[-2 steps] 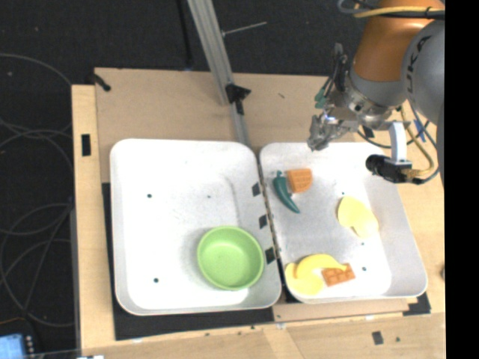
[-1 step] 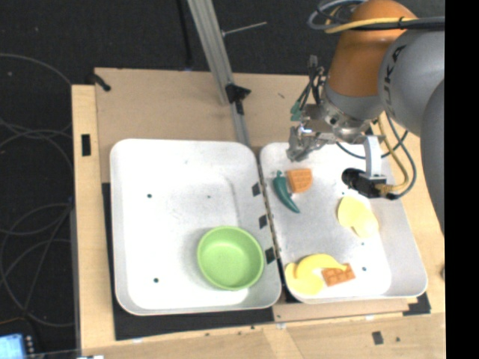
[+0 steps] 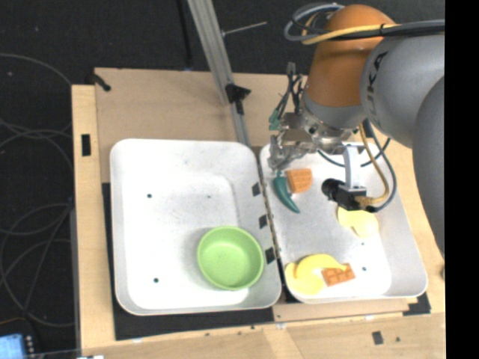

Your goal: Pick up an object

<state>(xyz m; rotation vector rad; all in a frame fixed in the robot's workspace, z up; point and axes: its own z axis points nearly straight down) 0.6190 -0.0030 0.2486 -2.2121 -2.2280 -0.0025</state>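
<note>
Left bin (image 3: 150, 200): green bowl (image 3: 230, 256) seated at its 5 o'clock corner. Right bin (image 3: 397, 268): teal curved piece (image 3: 287, 193) at 10 o'clock, touching an orange block (image 3: 300, 179). Gripper (image 3: 283, 158) is positioned just above both; open or closed cannot be told. Yellow dish (image 3: 310, 274) carrying an orange waffle piece (image 3: 338, 275) is seen at 6 o'clock, pale yellow piece (image 3: 358, 220) at 3 o'clock.
</note>
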